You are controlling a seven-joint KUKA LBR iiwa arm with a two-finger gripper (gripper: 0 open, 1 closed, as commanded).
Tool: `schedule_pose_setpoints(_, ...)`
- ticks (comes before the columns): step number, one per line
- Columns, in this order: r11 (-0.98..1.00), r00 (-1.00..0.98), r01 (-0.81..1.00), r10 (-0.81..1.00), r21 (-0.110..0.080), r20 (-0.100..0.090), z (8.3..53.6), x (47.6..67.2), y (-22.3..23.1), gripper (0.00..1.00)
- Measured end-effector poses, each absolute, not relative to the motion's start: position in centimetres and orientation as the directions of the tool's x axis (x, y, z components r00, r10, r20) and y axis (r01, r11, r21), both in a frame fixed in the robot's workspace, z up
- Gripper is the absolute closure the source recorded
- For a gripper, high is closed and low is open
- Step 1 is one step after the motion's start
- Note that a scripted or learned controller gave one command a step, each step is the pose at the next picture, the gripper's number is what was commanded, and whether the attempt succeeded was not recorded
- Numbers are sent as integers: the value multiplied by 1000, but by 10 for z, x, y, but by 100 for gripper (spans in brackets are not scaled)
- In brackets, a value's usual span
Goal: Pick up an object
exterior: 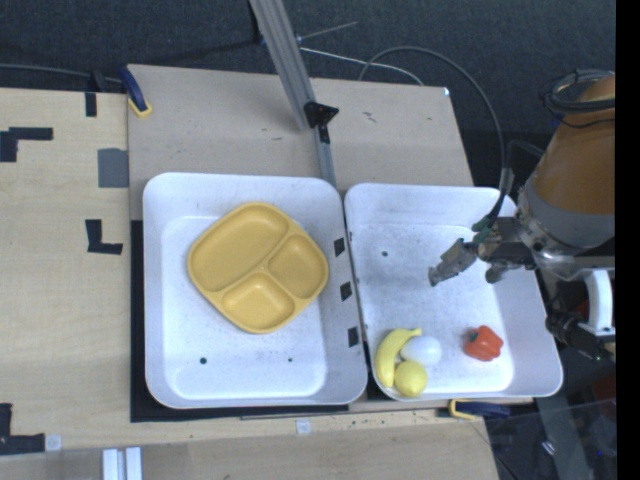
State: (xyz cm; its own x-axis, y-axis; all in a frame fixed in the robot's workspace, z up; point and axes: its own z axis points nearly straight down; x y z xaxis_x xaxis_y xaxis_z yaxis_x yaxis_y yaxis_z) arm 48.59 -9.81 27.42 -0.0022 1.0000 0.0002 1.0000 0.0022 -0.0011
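Dark carpet surrounds the table (230, 118). Above the right bin (400, 208), the gripper (470, 265) hangs spread, holding nothing; banana (392, 348), lemon (410, 378), egg (424, 350) and red pepper (483, 343) lie near the front wall.

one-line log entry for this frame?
phase: approach | gripper: above right bin, nothing held | right bin: banana, white egg, lemon, red pepper | left bin: yellow divided plate

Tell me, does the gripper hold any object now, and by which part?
Nothing is held. The gripper hangs over bare floor of the right bin, apart from the fruit.
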Motion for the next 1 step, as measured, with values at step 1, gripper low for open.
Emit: schedule_pose_setpoints(1, 2, -2, 1000, 1000, -1, 0, 274, 486, -98, 0)
